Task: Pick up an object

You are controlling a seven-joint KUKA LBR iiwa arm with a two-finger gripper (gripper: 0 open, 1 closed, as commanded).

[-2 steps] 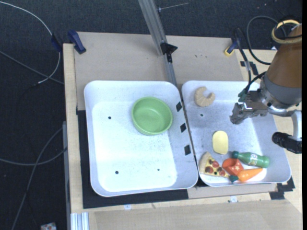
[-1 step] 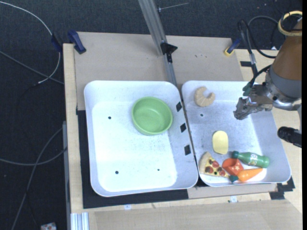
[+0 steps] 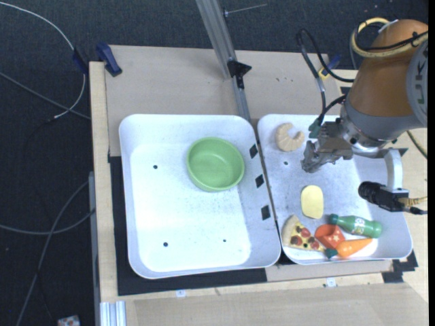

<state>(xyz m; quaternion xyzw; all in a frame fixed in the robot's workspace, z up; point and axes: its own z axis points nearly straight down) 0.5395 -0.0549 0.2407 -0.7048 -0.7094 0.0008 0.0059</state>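
Six small things to choose from in the right bin: croissant near the back left corner, yellow block mid-floor, then pizza slice, red toy, carrot and green bottle packed together along the front wall. Over in the left bin, just a green bowl.

Likely trouble from here:
- Coming straight down and closing on bare floor, with the gripper hanging between croissant and yellow block, near both but over neither.
- Knocking the croissant against the wall rather than grasping it, given how close to the rim it lies.
- Skidding off the yellow block, judged smooth and low, if met off-centre.
- Dragging two toys at once in the crowded front corner, or catching the rim there.

Gripper pointing down over the rear half of the right bin, just right of the croissant. Nothing seen held in it, nothing visibly touched. How wide or narrow its opening: cannot tell from this slanted view, too dark and small to read.
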